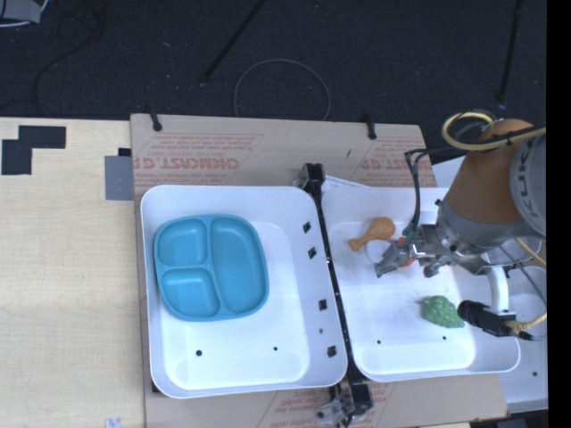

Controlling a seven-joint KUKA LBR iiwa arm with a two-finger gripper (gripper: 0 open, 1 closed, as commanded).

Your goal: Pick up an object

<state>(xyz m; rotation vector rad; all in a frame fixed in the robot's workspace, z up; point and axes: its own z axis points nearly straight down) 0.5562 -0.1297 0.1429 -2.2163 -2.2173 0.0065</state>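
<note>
Jaws first: they hung low over the right bin [366, 346], at about 445,322 by my eye, and whether they stood parted or closed I could not tell from where I watched; nothing showed between them.

Going from the left, the table [62, 283] lay bare and pale, with a cardboard sheet [268, 150] under both bins. The left bin [223, 364] carried a blue divided plate [211, 267] lying flat toward its nine o'clock side.

Across the black divider, in the right bin, an orange drumstick toy [375, 233] lay just beside the gripper [397, 259], off toward its ten or eleven o'clock. Its long axis ran slantwise, thin end pointing to about eight o'clock and the plump end to two. It looked smooth, rounded and glossy, a small plastic thing that I judged could slip from a careless pinch. The coming move, as I read it, turned on that short shift up and leftward, with the close made across the narrow shank.

Further on, toward five o'clock from the gripper, sat a green lumpy toy [442, 311], clearly farther off. The grey arm [486, 194] reached in from three o'clock.
</note>
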